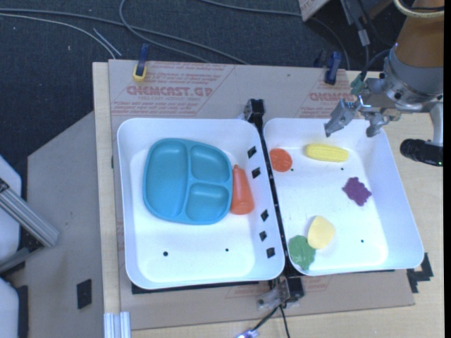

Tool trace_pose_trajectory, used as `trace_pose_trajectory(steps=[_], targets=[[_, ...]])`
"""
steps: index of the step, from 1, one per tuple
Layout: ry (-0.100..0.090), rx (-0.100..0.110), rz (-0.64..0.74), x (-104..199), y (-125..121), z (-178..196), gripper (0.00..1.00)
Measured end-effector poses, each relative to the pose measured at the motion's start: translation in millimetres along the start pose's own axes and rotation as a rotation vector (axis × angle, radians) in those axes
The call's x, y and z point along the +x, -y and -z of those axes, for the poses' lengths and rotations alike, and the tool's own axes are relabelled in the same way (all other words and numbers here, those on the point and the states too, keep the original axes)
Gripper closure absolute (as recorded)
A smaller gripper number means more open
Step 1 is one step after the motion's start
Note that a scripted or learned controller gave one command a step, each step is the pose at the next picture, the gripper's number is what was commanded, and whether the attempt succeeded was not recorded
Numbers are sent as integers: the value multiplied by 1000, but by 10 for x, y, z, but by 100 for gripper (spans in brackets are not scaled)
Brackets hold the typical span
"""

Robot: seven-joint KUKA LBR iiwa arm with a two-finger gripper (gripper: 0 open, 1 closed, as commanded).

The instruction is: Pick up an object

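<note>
Hovering over the far edge of the right bin (pixel 394 189), my claw (pixel 357 124) hangs with its two fingers spread wide and nothing between them; this reads as the approach step, with no grasp made yet; the nearest candidate is the yellow corn cob (pixel 326 153), lying on its side just below and a little left of my fingertips; an orange ball (pixel 281 160) sits beside it toward the divider; a purple piece (pixel 356 190) lies mid-bin, and a pale yellow piece (pixel 321 232) touches a green one (pixel 301 251) at the near left corner; the left bin (pixel 134 210) holds a blue compartment plate (pixel 187 182) with a carrot (pixel 241 191) against its right edge; my next move, as I judge it, calls for shifting slightly left over the cob, turning the fingers across its short width, then descending until they straddle it before closing; a poor line-up could roll it away
</note>
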State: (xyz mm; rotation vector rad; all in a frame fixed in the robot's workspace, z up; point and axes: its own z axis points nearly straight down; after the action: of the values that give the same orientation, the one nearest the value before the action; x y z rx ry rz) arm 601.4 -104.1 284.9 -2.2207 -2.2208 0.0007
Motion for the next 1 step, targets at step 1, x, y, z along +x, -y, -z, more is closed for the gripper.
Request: trace_pose_trajectory(steps=[1], targets=[[-1,4,-1,0,22,-620,0]])
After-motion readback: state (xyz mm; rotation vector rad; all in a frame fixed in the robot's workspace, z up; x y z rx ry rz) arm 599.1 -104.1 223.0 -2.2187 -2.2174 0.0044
